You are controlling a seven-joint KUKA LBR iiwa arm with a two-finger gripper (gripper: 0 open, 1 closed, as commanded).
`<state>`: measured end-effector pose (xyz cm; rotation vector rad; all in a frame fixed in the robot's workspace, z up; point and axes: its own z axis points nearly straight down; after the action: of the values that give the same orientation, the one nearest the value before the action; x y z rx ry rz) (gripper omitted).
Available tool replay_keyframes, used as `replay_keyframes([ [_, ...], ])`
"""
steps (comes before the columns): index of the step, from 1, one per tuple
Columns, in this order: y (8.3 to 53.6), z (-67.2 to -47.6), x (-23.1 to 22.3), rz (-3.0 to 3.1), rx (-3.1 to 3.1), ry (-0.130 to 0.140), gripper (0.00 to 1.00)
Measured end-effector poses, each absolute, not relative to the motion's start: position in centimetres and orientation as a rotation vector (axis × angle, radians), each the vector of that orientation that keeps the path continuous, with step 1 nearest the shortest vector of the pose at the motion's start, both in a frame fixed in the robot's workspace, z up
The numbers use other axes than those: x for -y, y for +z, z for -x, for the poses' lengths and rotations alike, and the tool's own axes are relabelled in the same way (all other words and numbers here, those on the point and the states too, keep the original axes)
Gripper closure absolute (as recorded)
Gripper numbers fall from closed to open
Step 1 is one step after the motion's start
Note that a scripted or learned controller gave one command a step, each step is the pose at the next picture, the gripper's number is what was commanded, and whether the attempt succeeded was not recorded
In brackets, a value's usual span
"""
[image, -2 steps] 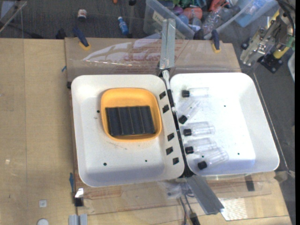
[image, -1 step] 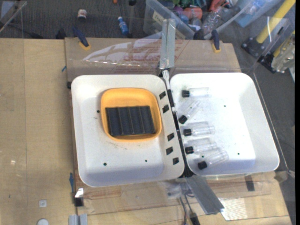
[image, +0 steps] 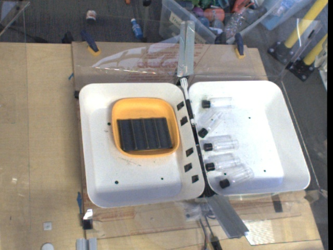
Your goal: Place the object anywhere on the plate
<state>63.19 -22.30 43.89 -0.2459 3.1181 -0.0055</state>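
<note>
Vials, clear w/ black caps, lie in right bin, center-right of frame; plate sits in left bin. Probably light, slick, prone to roll: grip across mid-body, perpendicular to axis.

A clear tub of colourful toys (jumbled) sits beyond the bench.

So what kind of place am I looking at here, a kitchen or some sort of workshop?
Most likely a robotics lab bench, not a kitchen. Two shallow white bins sit side by side; one holds an orange square plate bearing a black ridged block, the other small clear plastic vials with black caps. A clear tub of colourful toys stands behind.
</note>
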Motion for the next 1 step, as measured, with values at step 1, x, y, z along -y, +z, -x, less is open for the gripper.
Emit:
replay_keyframes([
  [1,45.27,-63.31,22.32,0.240,-3.105,-0.010,1.00],
])
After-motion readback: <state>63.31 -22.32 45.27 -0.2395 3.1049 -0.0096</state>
